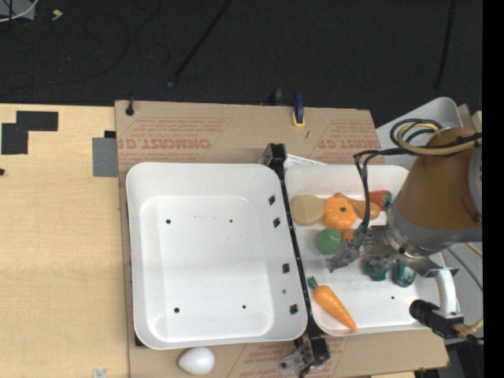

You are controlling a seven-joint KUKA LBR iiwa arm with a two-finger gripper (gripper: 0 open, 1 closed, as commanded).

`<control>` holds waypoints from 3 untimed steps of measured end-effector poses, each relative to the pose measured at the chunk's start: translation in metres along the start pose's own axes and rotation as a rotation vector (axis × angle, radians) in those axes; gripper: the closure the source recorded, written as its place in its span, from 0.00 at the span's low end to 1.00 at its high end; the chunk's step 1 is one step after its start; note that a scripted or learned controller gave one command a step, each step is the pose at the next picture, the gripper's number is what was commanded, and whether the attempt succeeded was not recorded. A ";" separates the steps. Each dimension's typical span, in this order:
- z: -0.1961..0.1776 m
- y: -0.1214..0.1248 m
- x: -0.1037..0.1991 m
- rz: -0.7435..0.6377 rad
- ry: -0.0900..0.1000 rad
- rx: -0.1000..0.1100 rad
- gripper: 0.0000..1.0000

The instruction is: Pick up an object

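Because the arm reaches into the right bin (378, 309) for a pick, its tool (352, 254) hangs beside the green ball (328, 241); its opening cannot be told.

Both shallow white bins (205, 246) look like smooth, semi-gloss plastic, w/ matt brown corrugated cardboard sheet (236, 132) under them. Pale bench top (55, 235) reads as wood-grain, matt; orange carrot-shaped toy (334, 306) and round orange fruit toy (340, 213) look smooth plastic, slight sheen.

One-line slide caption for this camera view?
Gripper lowered into the right bin beside a green ball, with a carrot nearer the front.
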State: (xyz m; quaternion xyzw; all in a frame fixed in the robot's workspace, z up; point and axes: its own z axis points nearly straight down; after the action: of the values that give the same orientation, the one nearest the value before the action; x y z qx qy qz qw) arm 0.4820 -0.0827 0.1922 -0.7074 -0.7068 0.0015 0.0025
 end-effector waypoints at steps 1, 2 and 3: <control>0.080 0.063 -0.017 -0.003 -0.001 -0.001 0.00; 0.101 0.131 -0.051 -0.005 -0.005 -0.012 0.00; 0.100 0.165 -0.035 -0.002 -0.005 -0.011 0.00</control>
State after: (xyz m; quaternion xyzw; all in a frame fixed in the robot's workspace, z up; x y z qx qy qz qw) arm 0.6467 -0.1179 0.0916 -0.7065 -0.7077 -0.0005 -0.0031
